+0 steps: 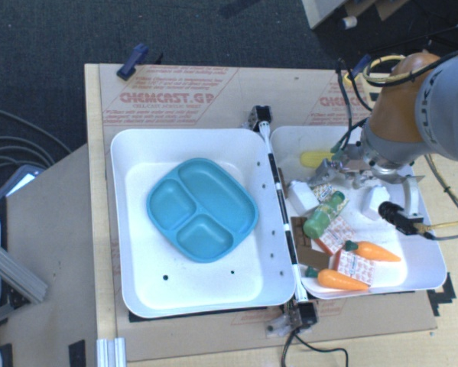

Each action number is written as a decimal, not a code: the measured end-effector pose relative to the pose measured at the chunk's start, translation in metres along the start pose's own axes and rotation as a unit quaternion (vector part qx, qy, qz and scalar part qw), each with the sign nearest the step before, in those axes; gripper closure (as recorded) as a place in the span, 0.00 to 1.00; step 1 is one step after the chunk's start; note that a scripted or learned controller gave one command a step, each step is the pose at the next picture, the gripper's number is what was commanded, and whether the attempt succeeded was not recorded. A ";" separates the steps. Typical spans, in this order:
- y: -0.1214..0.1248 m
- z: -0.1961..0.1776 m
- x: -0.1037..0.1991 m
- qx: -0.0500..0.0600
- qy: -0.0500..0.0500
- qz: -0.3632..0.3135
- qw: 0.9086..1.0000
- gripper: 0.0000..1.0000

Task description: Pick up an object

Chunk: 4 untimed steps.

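The right bin point(431, 270) holds several small objects. A green bottle point(323, 215) lies tilted near its left wall, next to a white block point(300, 196). Two orange carrots point(375, 251) point(342, 280) lie at the front with a red-and-white packet point(355, 266) between them. A yellow piece point(315, 158) sits at the back. The gripper point(349, 171) hangs low over the bin's back half, just above and to the right of the green bottle, under the grey arm with its orange band point(397, 109). I see nothing held in it.
The left bin point(137, 266) contains a blue divided plate point(202, 209). A brown flat piece point(311, 252) lies by the right bin's left wall. A black clip point(260, 116) sits where the bins meet at the back. Cables point(443, 224) trail at the right.
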State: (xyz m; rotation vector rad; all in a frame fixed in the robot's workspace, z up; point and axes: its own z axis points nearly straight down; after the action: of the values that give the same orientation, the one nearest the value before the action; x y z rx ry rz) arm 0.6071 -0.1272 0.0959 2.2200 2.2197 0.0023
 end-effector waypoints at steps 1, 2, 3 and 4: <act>-0.028 0.007 -0.016 -0.003 0.001 0.000 1.000 0.00; -0.125 0.011 -0.043 0.002 0.000 0.000 1.000 0.00; -0.124 0.001 -0.043 0.001 0.000 0.001 1.000 1.00; -0.020 -0.027 -0.021 0.001 0.000 -0.001 1.000 1.00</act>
State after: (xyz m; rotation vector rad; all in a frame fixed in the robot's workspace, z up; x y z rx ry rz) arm 0.5875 -0.1482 0.1227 2.2200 2.2220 0.0011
